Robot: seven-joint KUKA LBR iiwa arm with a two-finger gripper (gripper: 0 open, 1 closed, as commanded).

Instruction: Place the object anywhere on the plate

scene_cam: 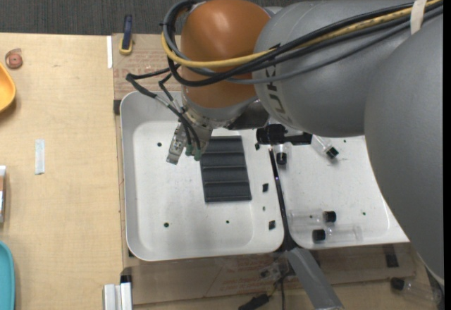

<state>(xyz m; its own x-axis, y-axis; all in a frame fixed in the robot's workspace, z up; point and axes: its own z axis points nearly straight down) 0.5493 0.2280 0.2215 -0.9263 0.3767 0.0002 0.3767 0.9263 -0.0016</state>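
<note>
The end effector point(180, 149) hangs over the left bin point(141, 231); whether it grips anything cannot be determined. The dark ribbed plate point(225, 171) lies just beside it. The object is not identifiable. Risk: a release here may miss the plate's edge.

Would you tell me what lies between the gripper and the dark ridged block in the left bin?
In the camera view, only a narrow strip of bare white floor of the left bin separates the gripper from the dark ridged block.

Even, bright overhead light; soft shadows, slightly grainy focus.
</note>
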